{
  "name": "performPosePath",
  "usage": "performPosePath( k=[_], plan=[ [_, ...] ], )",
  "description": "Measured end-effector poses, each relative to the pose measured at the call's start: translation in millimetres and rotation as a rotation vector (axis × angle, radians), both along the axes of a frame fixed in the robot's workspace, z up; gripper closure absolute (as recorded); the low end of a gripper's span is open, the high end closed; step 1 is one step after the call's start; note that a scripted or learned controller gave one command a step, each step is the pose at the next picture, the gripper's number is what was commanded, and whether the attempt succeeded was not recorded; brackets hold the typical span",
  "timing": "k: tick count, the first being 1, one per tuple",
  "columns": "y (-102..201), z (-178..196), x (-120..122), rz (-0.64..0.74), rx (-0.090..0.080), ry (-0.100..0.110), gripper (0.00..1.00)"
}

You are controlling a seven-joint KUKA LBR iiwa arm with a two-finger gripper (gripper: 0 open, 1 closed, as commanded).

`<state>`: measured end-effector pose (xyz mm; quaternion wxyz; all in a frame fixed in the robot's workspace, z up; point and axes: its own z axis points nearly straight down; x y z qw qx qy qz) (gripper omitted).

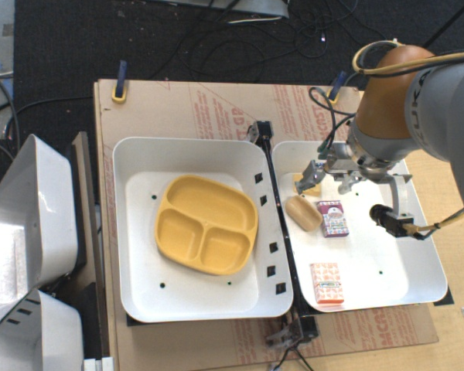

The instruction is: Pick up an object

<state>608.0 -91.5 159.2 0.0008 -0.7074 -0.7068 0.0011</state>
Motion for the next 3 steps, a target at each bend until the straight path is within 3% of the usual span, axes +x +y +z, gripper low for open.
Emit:
performPosePath(
  k=[1, 2, 3],
  plan=[
    [-10, -52, 2, -0.002, 0.000, 0.001, 0.00],
    [-11, -61, 5, -0.002, -0.003, -0.010, 0.00],
    [-12, -47, 9, -0.003, -0.008, -0.026, 1.00]
  ],
)
